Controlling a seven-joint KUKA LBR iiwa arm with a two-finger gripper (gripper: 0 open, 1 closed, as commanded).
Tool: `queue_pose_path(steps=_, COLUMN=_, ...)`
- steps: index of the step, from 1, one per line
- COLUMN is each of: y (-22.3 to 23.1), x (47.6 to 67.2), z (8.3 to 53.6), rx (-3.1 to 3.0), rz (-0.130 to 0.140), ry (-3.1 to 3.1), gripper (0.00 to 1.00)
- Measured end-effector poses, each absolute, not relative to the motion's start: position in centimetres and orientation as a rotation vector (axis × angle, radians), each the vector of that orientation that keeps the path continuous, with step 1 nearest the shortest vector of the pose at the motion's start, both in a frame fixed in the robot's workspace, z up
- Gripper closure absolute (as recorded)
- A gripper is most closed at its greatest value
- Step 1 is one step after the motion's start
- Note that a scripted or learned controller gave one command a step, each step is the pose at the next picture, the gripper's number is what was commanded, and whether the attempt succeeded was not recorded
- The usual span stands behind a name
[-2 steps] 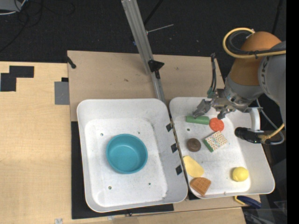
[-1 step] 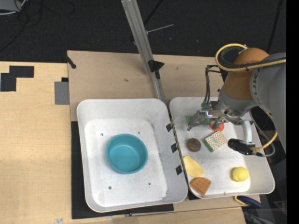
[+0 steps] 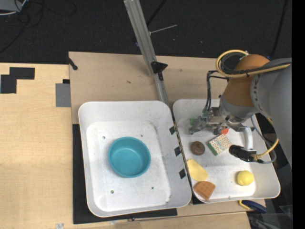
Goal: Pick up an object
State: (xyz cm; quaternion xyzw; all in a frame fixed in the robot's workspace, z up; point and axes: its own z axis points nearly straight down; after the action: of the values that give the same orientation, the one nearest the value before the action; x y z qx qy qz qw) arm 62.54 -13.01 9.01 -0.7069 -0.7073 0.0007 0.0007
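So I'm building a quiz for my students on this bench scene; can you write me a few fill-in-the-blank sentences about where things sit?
1. The round teal plastic bowl sits in the ____ white bin.
2. The small yellow ball lies in the ____ white bin.
3. The dark brown round disc lies in the same bin as the ____ waffle-textured piece.

Missing words: left; right; orange

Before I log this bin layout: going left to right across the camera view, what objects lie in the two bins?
Teal bowl → brown round piece → green-edged card → yellow ball. The pale yellow piece and the waffle-like piece overlap in order, so I leave them out.
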Motion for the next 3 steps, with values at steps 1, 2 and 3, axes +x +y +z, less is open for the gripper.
queue_pose_path(steps=1, y=-13.1, x=62.6, z=10.1, rx=-2.222, rz=0.001, ry=-2.221, gripper=1.0)
queue_pose_path(steps=2, y=-14.0, x=62.4, z=15.6, rx=-2.224, rz=-0.003, ry=-2.224, gripper=1.0)
queue_pose_path(steps=3, y=-13.8, x=62.6, z=21.9, rx=-2.224, rz=-0.004, ry=-2.224, gripper=1.0)
